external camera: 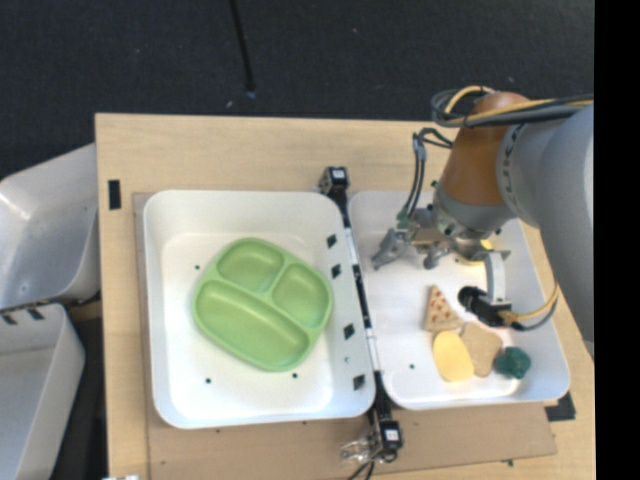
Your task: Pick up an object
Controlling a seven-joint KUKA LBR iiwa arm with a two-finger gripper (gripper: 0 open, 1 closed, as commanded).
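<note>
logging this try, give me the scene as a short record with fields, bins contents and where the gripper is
left bin: green divided plate, lying flat
right bin: pizza slice toy, yellow piece, tan piece, dark green piece, clustered at the near right
gripper: over the far part of the right bin, nothing seen between its fingers
arm: grey with orange band, reaching in from the right

Worktop [220,148]: two white bins side by side | Left bin [170,368]: green divided plate [262,303] | Right bin [400,368]: pizza-slice toy [438,310], yellow piece [453,356], tan piece [482,346], dark green piece [514,362], clustered near front | Pincer [410,250]: above right bin's rear, fingers spread, nothing between them
</note>
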